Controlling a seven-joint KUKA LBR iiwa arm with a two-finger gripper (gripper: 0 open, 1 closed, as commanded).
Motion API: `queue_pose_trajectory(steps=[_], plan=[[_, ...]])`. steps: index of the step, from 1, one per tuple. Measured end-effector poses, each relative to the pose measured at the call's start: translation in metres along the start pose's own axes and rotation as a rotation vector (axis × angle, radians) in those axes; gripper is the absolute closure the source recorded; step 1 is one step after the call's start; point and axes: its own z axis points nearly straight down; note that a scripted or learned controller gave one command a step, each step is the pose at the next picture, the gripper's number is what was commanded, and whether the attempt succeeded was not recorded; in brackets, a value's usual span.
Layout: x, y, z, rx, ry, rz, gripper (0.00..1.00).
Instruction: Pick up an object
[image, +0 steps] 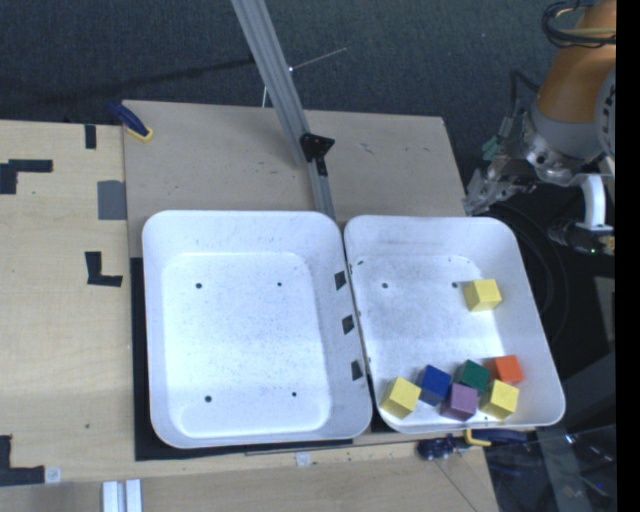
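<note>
Arm parked off the upper right of the table, blocks waiting in the right bin.

I see the tool (487, 190) beyond the right bin's (420, 240) far corner, over the table edge; I cannot tell how it is set. One yellow block (482, 294) lies alone near the bin's right wall. Along the near wall cluster a yellow block (401, 397), blue (435, 382), purple (463, 400), green (473, 376), orange (508, 369) and another yellow (502, 399). The left bin (240, 230) sits alongside.
</note>
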Motion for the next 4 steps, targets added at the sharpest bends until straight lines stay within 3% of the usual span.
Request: queue_pose_trajectory(steps=[1, 4], plan=[[0.001, 0.0, -0.005, 0.005, 0.001, 0.001, 1.0], [0.154, -0.006, 0.016, 0.009, 0.003, -0.003, 1.0]])
